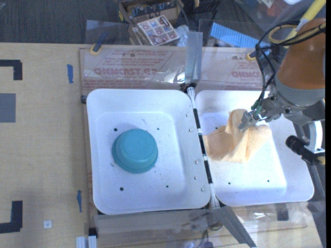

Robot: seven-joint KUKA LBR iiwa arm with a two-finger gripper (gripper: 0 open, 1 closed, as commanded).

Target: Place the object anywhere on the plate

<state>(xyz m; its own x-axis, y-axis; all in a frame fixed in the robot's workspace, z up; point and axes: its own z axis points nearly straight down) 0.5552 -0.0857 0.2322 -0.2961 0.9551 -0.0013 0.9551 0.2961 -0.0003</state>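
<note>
Gripper (249,119) pinching orange cloth (235,141) above right white bin (297,187), cluttered floor beyond

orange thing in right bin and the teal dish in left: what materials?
Orange object: looks like soft cloth, matte; it sags and folds under the gripper pinching its top. Teal dish: probably rigid plastic, smooth, slightly shiny; clean round rim, sitting upside down.

Wooden bench (41,154), left white bin (103,190), right white bin (289,187) side by side
</note>
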